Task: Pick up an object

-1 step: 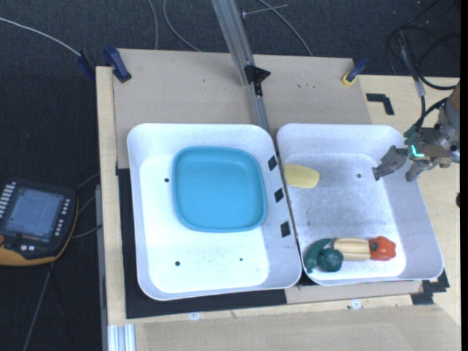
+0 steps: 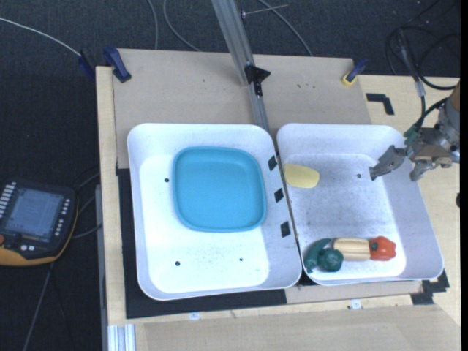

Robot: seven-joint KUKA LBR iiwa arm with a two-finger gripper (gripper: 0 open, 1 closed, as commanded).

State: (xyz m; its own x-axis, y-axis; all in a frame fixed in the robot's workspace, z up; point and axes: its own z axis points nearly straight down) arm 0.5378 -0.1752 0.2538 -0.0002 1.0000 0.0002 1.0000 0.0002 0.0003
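A robotics lab. Loose cables [image 2: 157, 13] trail over dark carpet at twelve o'clock. A teach pendant [image 2: 33, 221] lies at nine o'clock beside the clamped bench [image 2: 183, 93].

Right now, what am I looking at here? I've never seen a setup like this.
One camera above a bench looks down at a slant on two white bins. The left bin has a blue plate in it. The right bin has a yellow piece near its far left corner and a toy row along its near edge: green, tan, red. At the right is a robot arm's gripper, two fingers spread open over the right bin's edge, holding nothing. Its job is picking something up.
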